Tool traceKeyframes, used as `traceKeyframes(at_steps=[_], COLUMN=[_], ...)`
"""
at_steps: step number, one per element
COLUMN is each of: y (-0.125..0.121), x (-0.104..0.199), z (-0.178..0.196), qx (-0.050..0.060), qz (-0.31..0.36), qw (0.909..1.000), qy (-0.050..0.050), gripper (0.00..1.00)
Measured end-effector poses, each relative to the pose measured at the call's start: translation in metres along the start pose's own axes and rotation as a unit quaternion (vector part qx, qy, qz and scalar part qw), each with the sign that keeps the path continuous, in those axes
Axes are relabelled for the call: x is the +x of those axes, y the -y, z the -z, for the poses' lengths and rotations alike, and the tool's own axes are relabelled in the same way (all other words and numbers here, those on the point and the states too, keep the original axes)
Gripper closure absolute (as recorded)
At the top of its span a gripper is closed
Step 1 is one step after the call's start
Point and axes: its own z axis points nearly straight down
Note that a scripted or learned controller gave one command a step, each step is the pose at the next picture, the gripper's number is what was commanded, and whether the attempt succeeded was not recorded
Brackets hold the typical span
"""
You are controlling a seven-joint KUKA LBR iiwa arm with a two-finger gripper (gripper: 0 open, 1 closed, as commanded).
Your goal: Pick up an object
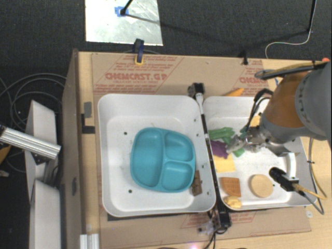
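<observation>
- A blue divided plate (163, 160) fills the middle of the left bin (111, 139); bare white floor rings it.
- Right of that plate, past the divider (207, 149), green (222, 134), purple (219, 148), yellow (224, 165) and tan (261, 185) pieces crowd the right bin (228, 104), with the arm (298, 108) overhead.

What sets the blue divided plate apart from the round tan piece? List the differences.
The blue divided plate lies in the left bin; the round tan piece lies in the right bin. The plate is far larger than the tan piece. The plate is teal-blue with three compartments; the tan piece is a plain flat disc. The plate has its bin nearly to itself; the tan piece sits among other small items. Both lie flat.
</observation>
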Motion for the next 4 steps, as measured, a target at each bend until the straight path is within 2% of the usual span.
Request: traceKeyframes(at_steps=[1, 2, 3, 4], y=[-0.04, -0.114, -0.111, -0.021], x=[-0.077, -0.052, 0.029, 0.003], z=[0.0, 0.0, -0.002, 0.008], qx=[0.001, -0.001, 0.003, 0.007], qz=[-0.005, 0.001, 0.001, -0.006], qw=[1.0, 1.0, 1.0, 1.0], qy=[0.002, 0.0, -0.002, -0.001], gripper=[0.0, 0.0, 0.0, 0.0])
